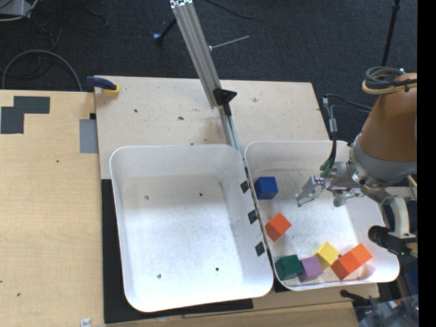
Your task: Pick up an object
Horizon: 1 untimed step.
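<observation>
Six blocks in right bin (300, 157); blue block (266, 187) just left of jaws (308, 193).

My two bins (178, 157) are white; the right one holds blue (266, 187), orange (277, 225), green (289, 266), purple (310, 268) and yellow (328, 253) blocks (plus a bigger orange block (351, 261)).

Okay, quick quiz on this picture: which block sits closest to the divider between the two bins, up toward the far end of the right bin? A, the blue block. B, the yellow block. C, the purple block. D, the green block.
A: the blue block lies alone near the divider in the right bin, farther up than the green block, purple block and yellow block, which cluster at the near edge.
</observation>
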Available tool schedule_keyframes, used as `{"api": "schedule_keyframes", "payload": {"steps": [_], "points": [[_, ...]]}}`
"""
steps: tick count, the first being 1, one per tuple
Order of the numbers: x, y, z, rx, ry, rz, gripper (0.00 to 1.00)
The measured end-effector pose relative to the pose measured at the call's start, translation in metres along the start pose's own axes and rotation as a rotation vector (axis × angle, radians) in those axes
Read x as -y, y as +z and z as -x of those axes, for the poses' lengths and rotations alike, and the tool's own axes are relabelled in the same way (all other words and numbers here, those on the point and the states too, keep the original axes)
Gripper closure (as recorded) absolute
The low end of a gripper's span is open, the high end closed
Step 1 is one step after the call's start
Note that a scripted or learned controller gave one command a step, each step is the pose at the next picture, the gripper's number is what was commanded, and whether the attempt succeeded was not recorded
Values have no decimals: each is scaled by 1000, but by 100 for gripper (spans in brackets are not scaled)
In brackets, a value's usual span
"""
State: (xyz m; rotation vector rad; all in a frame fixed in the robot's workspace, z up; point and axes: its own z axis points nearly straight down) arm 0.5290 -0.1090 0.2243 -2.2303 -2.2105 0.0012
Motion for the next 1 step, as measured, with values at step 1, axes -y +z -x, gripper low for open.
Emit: {"api": "schedule_keyframes", "payload": {"steps": [1], "points": [[42, -150, 3, 2, -10, 8, 0]]}}
